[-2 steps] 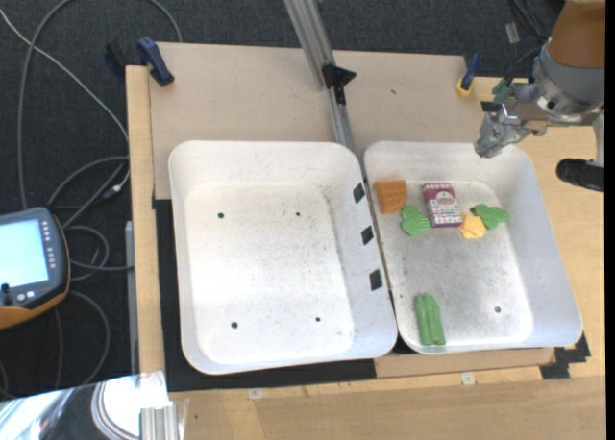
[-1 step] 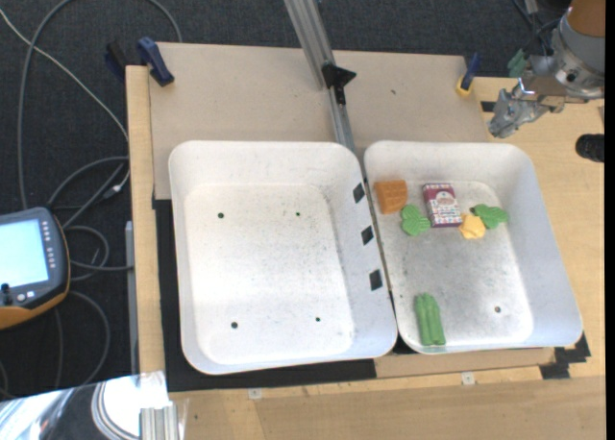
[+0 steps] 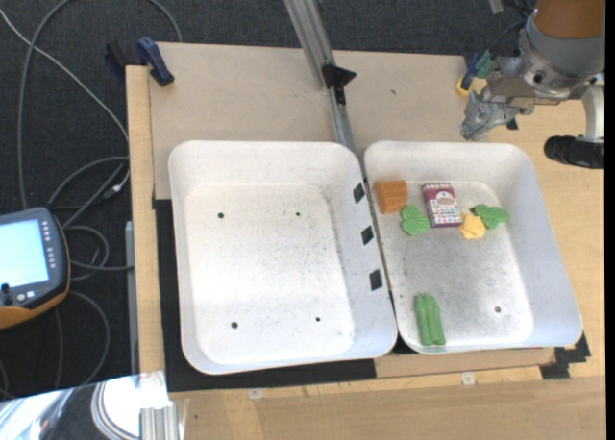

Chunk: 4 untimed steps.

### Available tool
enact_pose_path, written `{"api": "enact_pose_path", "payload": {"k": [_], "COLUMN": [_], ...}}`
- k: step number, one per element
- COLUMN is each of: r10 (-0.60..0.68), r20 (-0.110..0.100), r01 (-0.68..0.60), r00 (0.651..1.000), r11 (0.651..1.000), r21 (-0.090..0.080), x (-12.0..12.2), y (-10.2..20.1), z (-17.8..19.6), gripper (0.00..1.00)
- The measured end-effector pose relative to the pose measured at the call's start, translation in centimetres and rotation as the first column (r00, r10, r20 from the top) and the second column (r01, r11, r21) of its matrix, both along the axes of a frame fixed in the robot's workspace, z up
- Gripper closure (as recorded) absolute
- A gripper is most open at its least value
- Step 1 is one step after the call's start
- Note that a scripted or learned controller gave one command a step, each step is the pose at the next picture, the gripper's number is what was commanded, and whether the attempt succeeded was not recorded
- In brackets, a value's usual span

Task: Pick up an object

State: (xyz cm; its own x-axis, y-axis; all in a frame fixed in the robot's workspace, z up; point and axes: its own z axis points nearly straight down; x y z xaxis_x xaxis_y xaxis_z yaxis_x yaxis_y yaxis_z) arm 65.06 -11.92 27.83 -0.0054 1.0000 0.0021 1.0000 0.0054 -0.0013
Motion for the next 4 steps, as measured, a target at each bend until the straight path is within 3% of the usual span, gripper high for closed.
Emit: {"api": "enact_pose_path", "payload": {"k": [4], "r10": [0.0], "r20": [-0.003], "r01": [0.0], "r00": [1.0], "r11": [1.0], "r21": [0.0], "x": [-3.7], "y": [19.7], "z": [-3.7], "gripper": [1.0]}}
